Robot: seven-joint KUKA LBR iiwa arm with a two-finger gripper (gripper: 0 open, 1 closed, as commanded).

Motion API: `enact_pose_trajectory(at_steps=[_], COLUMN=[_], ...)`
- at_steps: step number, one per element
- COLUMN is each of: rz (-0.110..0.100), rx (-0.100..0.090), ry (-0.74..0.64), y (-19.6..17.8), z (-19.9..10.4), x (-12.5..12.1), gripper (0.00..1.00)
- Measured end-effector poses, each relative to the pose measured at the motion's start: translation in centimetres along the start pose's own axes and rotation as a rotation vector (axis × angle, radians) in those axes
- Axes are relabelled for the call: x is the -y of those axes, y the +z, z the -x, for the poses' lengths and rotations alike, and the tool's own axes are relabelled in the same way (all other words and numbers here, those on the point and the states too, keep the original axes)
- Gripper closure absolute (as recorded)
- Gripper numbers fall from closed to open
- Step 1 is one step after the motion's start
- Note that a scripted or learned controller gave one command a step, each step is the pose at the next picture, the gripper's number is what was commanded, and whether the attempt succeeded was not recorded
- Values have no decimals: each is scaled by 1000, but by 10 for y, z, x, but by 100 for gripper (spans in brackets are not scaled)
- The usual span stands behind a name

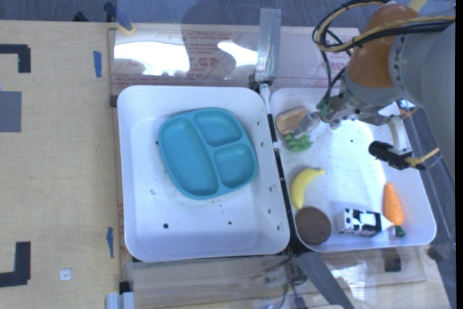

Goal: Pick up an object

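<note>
The tool (318, 116) is reaching down into the right bin (416, 231), right by the bread roll (291, 119) and the green leafy toy (297, 142). I cannot tell if it is gripping anything. Nothing is looking lifted yet, so the picking is not done.

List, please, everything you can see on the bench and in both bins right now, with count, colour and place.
Bins: two, white, side by side on the bench.
Divided plate: one, blue, middle of the left bin.
Banana: one, yellow, right bin, near its left wall.
Round item: one, brown, right bin, front left corner.
Carrot: one, orange, right bin, right side.
Black-and-white item: one, right bin, front.
Tan item: one, right bin, back left.
Green item: one, just in front of the tan item.
Gripper: one, grey, over the right bin's back.
</note>
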State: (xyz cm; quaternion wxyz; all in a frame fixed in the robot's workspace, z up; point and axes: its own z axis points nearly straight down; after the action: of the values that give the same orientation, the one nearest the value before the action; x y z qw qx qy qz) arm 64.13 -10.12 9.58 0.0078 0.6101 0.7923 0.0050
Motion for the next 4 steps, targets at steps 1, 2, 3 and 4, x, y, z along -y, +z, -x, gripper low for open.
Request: enact_pose_trajectory(at_steps=[1,2,3,4], rz=[-19,-26,0,7], rx=[-7,-5,3,8], ry=[-146,-255,-263,-265], y=[1,1,-15,-28], z=[9,11,9,9], x=[-25,-23,-31,-33], gripper=[0,0,100,100])
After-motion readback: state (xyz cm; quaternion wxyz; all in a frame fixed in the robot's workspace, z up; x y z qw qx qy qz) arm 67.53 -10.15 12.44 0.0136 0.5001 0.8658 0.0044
